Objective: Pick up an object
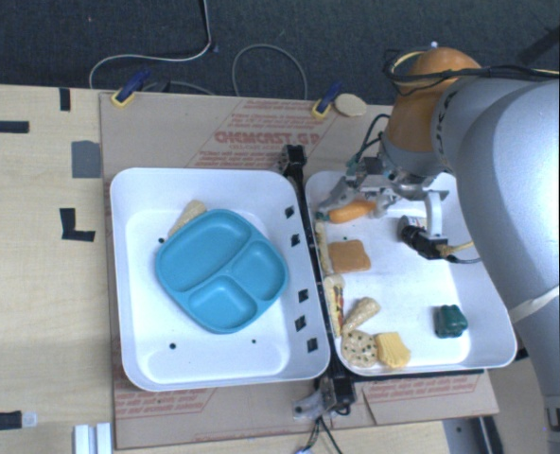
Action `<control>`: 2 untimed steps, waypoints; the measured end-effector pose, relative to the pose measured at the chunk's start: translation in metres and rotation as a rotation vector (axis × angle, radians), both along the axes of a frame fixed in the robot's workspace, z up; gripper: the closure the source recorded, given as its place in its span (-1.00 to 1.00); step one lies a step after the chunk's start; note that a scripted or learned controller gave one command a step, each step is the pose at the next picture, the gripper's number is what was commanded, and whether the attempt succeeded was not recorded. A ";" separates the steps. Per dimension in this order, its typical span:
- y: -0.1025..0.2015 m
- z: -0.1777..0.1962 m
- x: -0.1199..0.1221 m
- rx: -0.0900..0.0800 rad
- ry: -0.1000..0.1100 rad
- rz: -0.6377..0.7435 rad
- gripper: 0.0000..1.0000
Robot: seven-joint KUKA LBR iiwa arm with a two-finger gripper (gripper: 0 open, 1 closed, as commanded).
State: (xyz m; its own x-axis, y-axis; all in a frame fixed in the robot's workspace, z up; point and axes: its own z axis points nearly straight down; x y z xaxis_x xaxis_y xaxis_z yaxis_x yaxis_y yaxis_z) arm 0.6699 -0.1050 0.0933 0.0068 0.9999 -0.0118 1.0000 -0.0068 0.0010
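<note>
So on the left there's a white bin (pixel 129 282) with a blue divided plate (pixel 222 269) sitting in the middle of it, tilted a bit on the diagonal, and a pale tan thing (pixel 186 218) poking out from under the plate's upper left edge, can't tell what it is. Black clips run down the seam between the two bins. The right bin (pixel 479 315) has the small stuff, mostly lined up along its left side: an orange carrot-looking piece (pixel 348 213) near the top, a brown square like toast (pixel 349 256) just below it, a thin pale stick (pixel 334 301) along the left wall, then a beige lumpy piece (pixel 360 312), a speckled round cracker (pixel 358 348) and a yellow chunk (pixel 392 350) touching it down at the bottom. A dark green block (pixel 451 322) sits well apart from those, over by the right side. The gripper (pixel 356 197) is down at the top of the right bin, right over the orange piece – its metal tips look to be touching or just beside it, but whether the claw is spread or pinching I honestly can't tell from this angle. The grey arm (pixel 507 187) with its orange band (pixel 422 102) comes in from the right and covers that bin's upper right corner
</note>
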 end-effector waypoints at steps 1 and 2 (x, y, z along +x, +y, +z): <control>0.000 0.000 0.000 0.001 0.000 0.000 -1.00; 0.000 0.000 0.000 0.001 0.000 0.001 -1.00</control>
